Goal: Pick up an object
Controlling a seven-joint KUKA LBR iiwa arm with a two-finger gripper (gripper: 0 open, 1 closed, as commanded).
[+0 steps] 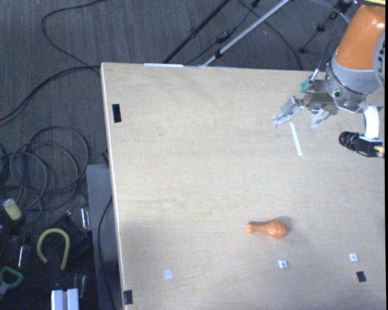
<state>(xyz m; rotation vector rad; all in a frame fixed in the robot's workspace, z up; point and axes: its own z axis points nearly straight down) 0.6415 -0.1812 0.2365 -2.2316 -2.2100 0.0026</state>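
Observation:
An orange, pear-shaped object [269,228] lies on the light wooden tabletop [200,173], in its lower right part. A thin white stick [296,139] lies on the table further back, towards the right. My gripper [301,115] hangs just above the stick's far end, at the upper right. Its two fingers are spread apart and open, and nothing sits between them. The orange object is well in front of the gripper and apart from it.
A black part [359,142] shows at the right edge beside the arm. Small markers [282,263] dot the table's front, and a black tape mark [116,113] sits near its left edge. Cables and tools [45,173] lie on the floor to the left.

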